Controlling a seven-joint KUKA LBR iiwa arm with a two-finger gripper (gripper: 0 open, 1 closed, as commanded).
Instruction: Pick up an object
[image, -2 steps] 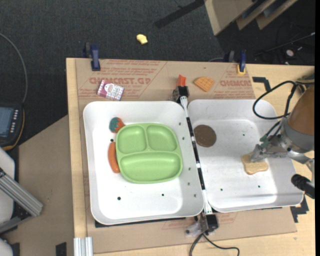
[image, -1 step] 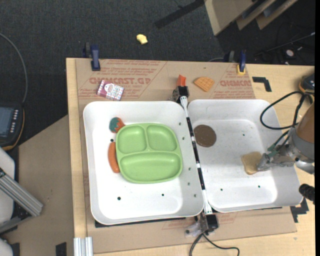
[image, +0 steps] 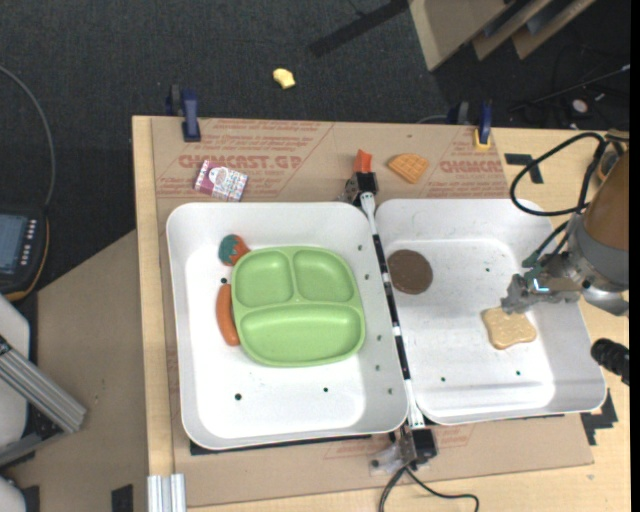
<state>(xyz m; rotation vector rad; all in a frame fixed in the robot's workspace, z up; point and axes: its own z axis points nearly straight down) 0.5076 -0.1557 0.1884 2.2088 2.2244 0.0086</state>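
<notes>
Hand (image: 524, 292) low in right bin (image: 470, 390), 3 o'clock side; you can't tell its grip state. Toast piece (image: 509, 328) just below it, touching or nearly. Brown disc (image: 409, 271) at 9 o'clock.

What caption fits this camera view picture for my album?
Robot gripper hovers by a toast-shaped toy in the right bin; a green divided plate sits in the left bin.

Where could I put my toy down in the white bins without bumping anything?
Right bin: bare floor in front, below the brown disc and the toast piece. Left bin: a bare strip in front of the green tray. Crowded: the tray's left edge, and beside the gripper.
</notes>
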